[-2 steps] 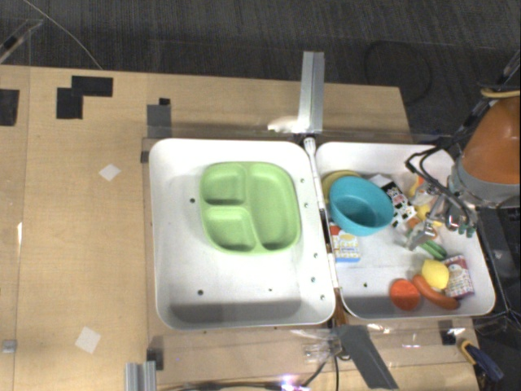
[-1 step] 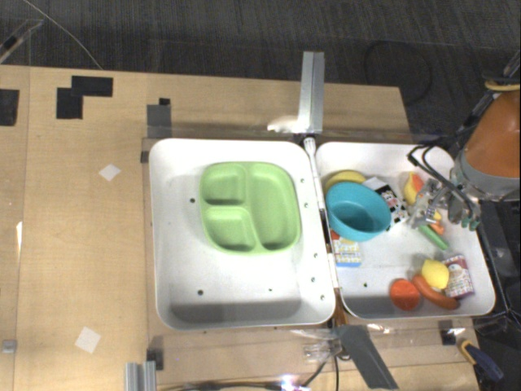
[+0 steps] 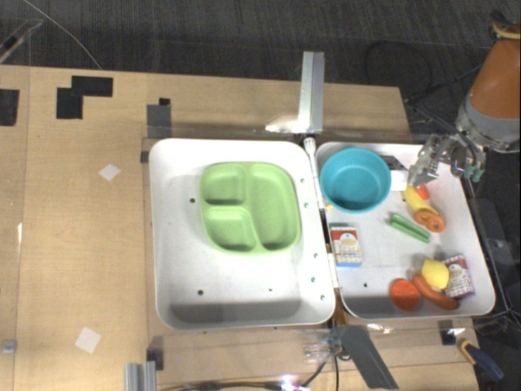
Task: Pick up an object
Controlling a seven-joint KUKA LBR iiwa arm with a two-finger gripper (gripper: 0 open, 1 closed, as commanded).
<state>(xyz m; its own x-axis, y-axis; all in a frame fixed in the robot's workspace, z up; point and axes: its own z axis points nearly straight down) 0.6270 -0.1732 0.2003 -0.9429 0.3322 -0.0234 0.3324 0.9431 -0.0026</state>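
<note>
Wooden bench (image 3: 73, 243), dark floor behind; two white bins (image 3: 175, 300); pincer (image 3: 425, 175) over right bin, grip state unclear.

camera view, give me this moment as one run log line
gripper: above right bin far corner, nothing seen held | nearest: yellow-orange toy | blue bowl: right bin | green divided tray: left bin

small carton (image 3: 348, 246), printed label, wording too small to read

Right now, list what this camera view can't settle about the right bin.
- Gripper: too small and blurred to tell whether it touches the yellow-orange toy below it.
- Small carton: label print too small to read.
- Pile near the right bin front corner: items overlap, hiding their shapes.
</note>
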